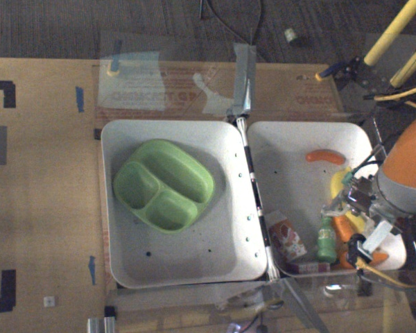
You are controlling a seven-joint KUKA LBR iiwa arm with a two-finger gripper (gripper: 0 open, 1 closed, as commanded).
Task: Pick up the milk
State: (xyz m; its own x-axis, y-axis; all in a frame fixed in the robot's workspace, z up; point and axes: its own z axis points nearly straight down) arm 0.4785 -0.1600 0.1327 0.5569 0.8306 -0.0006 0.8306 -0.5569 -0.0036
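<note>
The milk (286, 238) is a small carton with a brown and red label, lying flat near the front left corner of the right bin (291, 144). My gripper (357, 217) hangs low over the bin's right side, above an orange carrot and a yellow item. It is about a hand's width to the right of the milk and not touching it. A green bottle (326, 240) stands between the milk and the gripper. The wrist's dark parts hide the gripper's tip.
An orange sausage (326, 157) lies at the back of the right bin. A yellow item (341, 182) and an orange carrot (342, 229) sit beside the gripper. The left bin (125, 255) holds a green divided plate (164, 184).
</note>
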